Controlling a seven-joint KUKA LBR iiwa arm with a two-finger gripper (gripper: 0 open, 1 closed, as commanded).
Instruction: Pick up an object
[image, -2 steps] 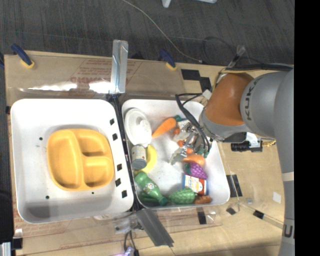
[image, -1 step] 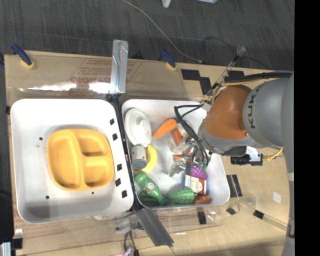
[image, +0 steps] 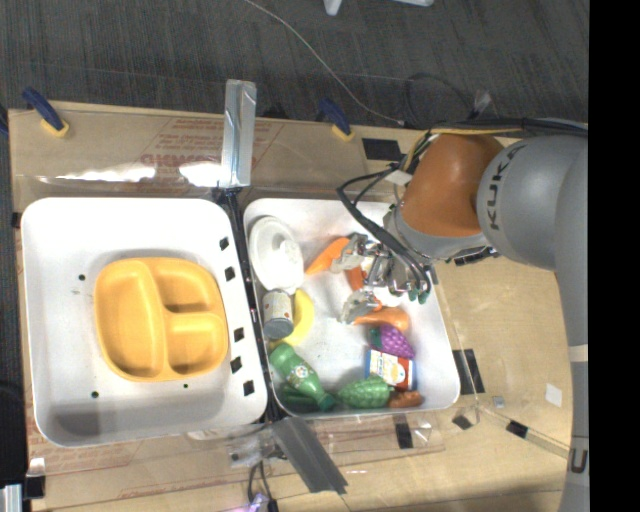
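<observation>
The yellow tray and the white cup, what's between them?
In the camera view, the two bins' adjoining walls separate the yellow tray from the white cup.

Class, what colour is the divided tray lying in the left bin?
Yellow; the divided tray shows best in the camera view from above.

Arm (image: 530, 205) cut off by right picture edge; base out of frame. Pincer (image: 375, 285) blurred amid metal parts and cables, finger state unreadable. Orange carrot-like toy (image: 328, 256) partly hidden under pincer, far end covered. Small item (image: 388, 320) near right bin's right wall, orange, perhaps another toy vegetable, half covered by purple grapes (image: 397, 342). Label on small box (image: 390, 371) too small to read. Green bottle (image: 300, 377) at right bin's bottom edge, print illegible. Counter (image: 500, 440) bottom-right corner cut by picture edge.
</observation>
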